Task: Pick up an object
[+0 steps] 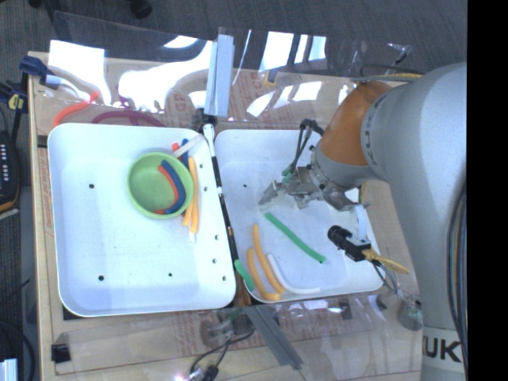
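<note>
Green stick (294,237) lies just below the claw (274,195); its grip state cannot be told.

A single fixed camera looks down from above the table (103,328) at a slant, far enough back to take in both white bins, the left bin (95,244) and the right bin (238,165). The arm (413,157) enters from the view's right side, looming large near the lens.

Robot lab: bench (48,324), twin bins (87,252)
</note>
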Motion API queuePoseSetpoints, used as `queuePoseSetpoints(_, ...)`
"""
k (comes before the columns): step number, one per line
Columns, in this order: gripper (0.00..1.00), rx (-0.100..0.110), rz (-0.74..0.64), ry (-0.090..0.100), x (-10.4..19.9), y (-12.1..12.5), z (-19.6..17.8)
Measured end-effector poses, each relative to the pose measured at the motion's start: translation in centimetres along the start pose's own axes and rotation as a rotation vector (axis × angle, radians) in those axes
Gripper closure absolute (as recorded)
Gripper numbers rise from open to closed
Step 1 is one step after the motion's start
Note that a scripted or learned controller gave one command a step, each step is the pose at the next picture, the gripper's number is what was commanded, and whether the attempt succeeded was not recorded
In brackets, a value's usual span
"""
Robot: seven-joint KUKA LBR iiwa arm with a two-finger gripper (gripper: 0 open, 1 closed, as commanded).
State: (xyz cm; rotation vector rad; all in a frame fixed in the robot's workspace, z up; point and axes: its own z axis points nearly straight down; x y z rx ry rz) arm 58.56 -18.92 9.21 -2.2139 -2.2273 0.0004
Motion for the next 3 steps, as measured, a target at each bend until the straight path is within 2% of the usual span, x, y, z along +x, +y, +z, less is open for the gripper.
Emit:
queuePoseSetpoints(1,0.0,-0.001,-0.066,0.0,3.3,-4.6,0.0)
queuePoseSetpoints(2,1.0,-0.003,-0.066,-0.004,3.0,-4.5,-1.2)
queuePoseSetpoints(3,1.0,0.0,-0.059,0.0,5.3,0.3,-10.1)
